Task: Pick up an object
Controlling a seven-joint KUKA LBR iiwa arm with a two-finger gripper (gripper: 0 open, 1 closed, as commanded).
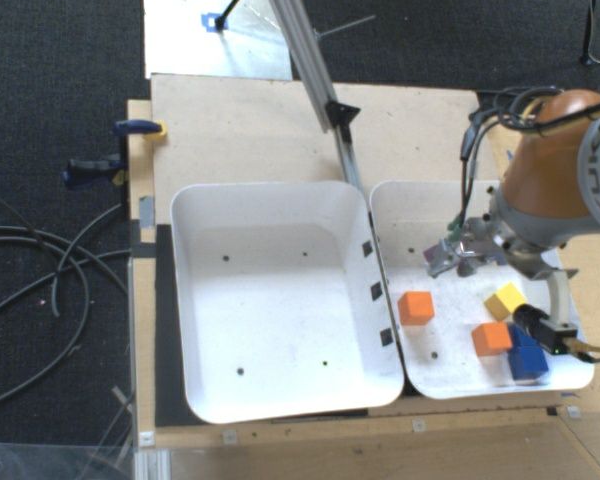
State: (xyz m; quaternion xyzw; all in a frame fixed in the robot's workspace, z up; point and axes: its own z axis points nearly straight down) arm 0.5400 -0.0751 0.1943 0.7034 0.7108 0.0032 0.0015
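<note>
No legible text, labels, brand names, numbers or signs on the bins, blocks, arm or counter, small black marks along the wall between the two bins too small to make out

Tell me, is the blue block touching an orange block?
Touching. In the camera view the blue block sits right against the orange block at the right bin's near edge, no white floor showing between them.

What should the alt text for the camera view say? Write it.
A grey and orange robot arm reaches from the right over the right white bin, which holds two orange blocks, a yellow block and a blue block. The left white bin sits beside it.
</note>
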